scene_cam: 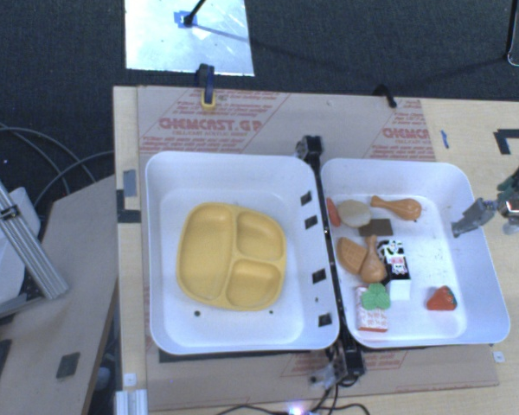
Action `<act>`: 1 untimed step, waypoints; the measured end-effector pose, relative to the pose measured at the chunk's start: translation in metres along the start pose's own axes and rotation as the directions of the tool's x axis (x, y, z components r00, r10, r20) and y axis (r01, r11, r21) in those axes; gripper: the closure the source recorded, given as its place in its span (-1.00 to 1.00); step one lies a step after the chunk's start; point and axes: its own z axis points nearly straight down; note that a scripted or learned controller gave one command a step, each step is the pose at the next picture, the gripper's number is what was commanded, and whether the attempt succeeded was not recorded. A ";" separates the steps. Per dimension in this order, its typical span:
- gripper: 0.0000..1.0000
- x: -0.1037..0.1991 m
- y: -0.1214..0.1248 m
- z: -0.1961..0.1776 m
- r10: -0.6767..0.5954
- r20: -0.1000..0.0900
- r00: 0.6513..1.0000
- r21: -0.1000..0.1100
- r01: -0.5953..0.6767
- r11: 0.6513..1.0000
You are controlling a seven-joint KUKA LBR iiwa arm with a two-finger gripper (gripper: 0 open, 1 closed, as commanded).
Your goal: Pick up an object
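The right bin (480, 314) holds several toy foods. A tan drumstick (396, 206) lies at the back beside a beige round piece (355, 212) and a brown square (377, 226). An orange wedge (352, 252) and a black-and-white carton (394, 258) sit mid-bin. Nearer the front, a green piece (377, 297) rests on a red-and-white packet, and a red strawberry (441, 298) lies at the front right. My gripper (493, 213) hovers at the bin's right rim, level with the back row and well right of the foods, with nothing visibly in it.
The left bin (156, 318) carries a yellow divided plate (232, 255). A black-clipped divider (320, 232) joins the two bins. Cardboard (268, 119) lies under the bins, and a blue clamp (207, 83) stands at its back edge. A metal frame (17, 232) stands at far left.
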 end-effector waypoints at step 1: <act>-1.00 0.090 -0.021 0.125 -0.007 -0.008 1.000 0.012 0.007 1.000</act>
